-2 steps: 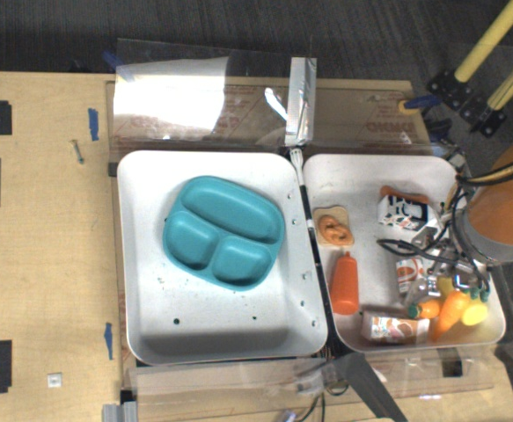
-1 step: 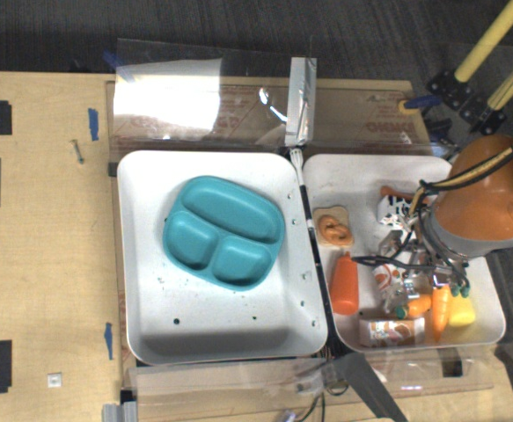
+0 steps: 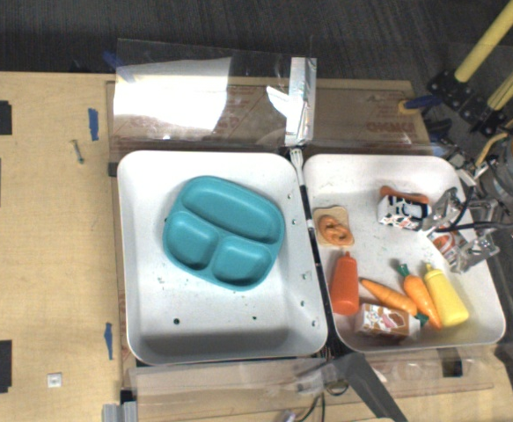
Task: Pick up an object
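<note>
The gripper hangs low at the right edge of the right bin, a tangle of metal and cable; whether it is apart or together cannot be told, and nothing shows clamped in it. Just left of it lies a small white, black and orange packet. Just below it stands a yellow bottle, and beside that two carrots touching each other. Below the carrots lies a small printed carton. Further left, an orange-red bottle lies along the bin's left wall, with a tan donut-like piece above it. All these things crowd the lower half of the bin.

The left bin holds a teal divided tray, well apart from the gripper. Clear plastic sheeting lies behind the bins.
</note>
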`<state>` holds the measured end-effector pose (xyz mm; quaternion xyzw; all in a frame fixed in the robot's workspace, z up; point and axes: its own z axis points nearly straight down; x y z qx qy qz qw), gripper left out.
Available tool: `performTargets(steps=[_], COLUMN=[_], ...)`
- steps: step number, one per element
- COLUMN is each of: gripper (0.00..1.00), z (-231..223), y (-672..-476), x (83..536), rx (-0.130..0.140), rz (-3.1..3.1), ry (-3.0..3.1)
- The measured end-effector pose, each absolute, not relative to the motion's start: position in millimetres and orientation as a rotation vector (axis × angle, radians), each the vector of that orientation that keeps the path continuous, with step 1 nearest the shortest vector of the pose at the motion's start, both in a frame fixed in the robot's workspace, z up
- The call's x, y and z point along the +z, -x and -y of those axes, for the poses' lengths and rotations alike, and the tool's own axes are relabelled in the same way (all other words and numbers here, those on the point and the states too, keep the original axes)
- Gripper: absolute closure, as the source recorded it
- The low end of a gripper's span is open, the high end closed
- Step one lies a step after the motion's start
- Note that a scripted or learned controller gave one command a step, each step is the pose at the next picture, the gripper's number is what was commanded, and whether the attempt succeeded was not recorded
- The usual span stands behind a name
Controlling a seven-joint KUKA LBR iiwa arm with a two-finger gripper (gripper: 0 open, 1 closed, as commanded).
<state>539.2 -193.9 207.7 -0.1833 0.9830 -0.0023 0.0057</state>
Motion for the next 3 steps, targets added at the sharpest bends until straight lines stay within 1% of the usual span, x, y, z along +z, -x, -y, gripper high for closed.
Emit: performTargets(steps=[1, 2, 3], gripper=[1.0, 0.0, 0.0], z=[165, 166, 168], y=[-491.5, -491.3, -495.6], x=[212, 212, 108], rx=[0.0, 0.0, 0.002], rz=[-3.097, -3.098, -3.139], ry=[0.492, 0.491, 0.122])
